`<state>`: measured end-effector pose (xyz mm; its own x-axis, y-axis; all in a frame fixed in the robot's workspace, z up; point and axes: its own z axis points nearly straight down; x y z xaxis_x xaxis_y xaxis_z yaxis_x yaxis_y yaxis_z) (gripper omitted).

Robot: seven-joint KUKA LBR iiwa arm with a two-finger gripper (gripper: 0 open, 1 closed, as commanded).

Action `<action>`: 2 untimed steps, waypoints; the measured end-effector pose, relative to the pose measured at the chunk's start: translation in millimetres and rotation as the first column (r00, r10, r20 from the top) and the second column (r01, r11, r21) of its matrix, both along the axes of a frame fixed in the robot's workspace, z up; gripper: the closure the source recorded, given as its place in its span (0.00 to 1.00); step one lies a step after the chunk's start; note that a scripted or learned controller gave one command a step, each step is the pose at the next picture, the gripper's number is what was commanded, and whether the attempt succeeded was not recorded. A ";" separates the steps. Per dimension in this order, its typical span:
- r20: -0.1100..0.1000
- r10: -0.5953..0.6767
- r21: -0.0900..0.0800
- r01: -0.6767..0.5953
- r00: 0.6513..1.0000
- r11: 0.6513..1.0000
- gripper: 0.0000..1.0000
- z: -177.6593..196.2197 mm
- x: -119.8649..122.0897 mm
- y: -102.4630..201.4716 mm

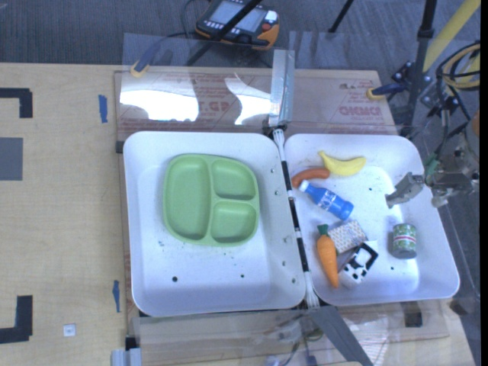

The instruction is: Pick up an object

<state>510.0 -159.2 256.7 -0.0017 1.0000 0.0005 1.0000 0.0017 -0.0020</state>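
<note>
A small green-labelled can (pixel 402 239) stands upright near the right wall of the right bin (pixel 438 280), apart from the other items. My gripper (pixel 406 189) hangs just above it in this view, toward the bin's far side; whether it is parted or closed, I cannot tell. Bare floor surrounds the can; the carrot (pixel 327 258) and patterned block (pixel 358 263) lie to its left.
</note>
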 end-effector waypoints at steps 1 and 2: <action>-0.001 -0.142 0.000 0.142 0.990 0.990 0.00 -157.8 20.0 61.7; -0.002 0.038 0.002 -0.038 0.999 0.999 0.00 -122.5 -30.7 28.8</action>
